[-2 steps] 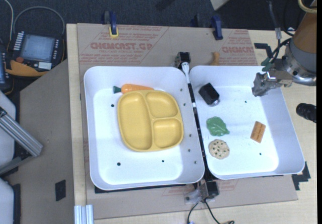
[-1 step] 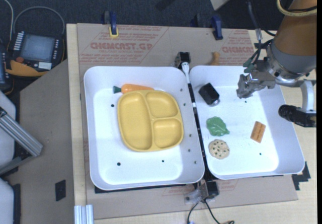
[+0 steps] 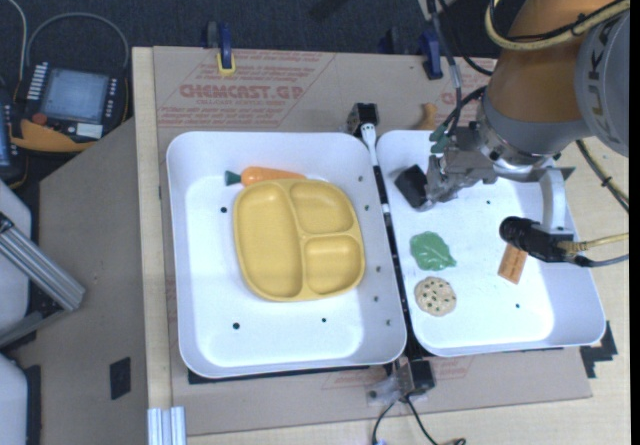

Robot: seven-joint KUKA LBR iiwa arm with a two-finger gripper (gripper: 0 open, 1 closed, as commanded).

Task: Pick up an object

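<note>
Tabletop: carries two white bins side by side.
Left bin: holds a yellow divided plate, with an orange carrot at its far edge.
Right bin: holds a green leafy piece, a cookie and an orange block.
End effector: low over the right bin's far left corner; grip state, cannot tell.

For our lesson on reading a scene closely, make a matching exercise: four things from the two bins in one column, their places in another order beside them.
Things:
1. yellow divided plate
2. carrot
3. cookie
4. green piece

Places:
A. right bin, nearest its front edge
B. middle of the left bin
C. right bin, just behind the cookie
D. left bin, at the plate's far edge

Pairs: 1-B, 2-D, 3-A, 4-C
</note>
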